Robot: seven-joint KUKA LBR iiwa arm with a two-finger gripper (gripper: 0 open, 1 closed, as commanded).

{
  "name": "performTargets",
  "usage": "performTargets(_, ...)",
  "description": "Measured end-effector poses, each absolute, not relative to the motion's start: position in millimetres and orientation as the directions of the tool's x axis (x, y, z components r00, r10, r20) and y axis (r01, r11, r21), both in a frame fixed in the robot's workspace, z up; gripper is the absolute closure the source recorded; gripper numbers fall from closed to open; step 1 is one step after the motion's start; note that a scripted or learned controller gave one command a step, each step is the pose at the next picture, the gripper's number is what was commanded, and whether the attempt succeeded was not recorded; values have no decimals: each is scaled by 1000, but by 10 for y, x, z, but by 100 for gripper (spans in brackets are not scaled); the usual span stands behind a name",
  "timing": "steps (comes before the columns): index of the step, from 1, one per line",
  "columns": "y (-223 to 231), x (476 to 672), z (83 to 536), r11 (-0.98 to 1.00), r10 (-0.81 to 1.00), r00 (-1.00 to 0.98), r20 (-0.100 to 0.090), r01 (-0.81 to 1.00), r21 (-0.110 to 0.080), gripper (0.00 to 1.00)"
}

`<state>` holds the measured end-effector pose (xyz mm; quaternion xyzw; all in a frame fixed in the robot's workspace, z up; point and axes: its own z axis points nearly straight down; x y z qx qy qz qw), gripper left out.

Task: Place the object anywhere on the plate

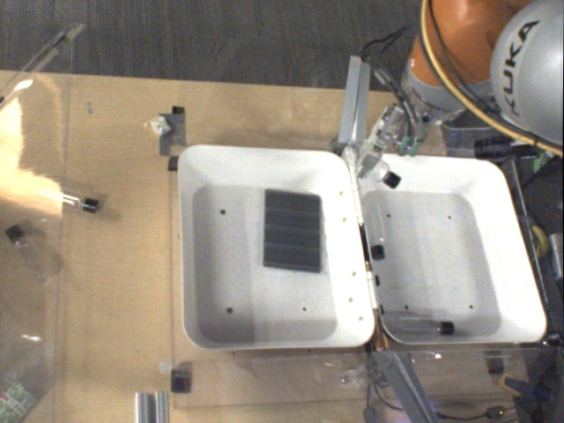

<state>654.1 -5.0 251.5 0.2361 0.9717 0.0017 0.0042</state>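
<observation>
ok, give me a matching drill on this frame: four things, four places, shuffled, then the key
Things
1. dark ribbed slab
2. clear black-capped tube
3. gripper
4. small black-capped piece

Places
A. right bin, along the wall nearest the view's bottom
B. bare bench, left of both bins
C. floor of the left bin
D. over the far end of the line where the bins meet

Pairs: 1-C, 2-A, 3-D, 4-B

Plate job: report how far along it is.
Done: nothing visible; the dark ribbed plate lies bare in the left bin. In hand: the hand hovers over the bins' shared top corner, no object seen in it. Left: grasp the object and set it on the plate.
</observation>
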Motion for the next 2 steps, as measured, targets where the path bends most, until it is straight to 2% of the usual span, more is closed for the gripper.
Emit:
performTargets(1, 574, 6508, 2756, 963, 268, -963, -9, 268, 5, 100)
performTargets(2, 1254, 6499, 2971, 897, 442, -897, -6, 442, 6, 100)
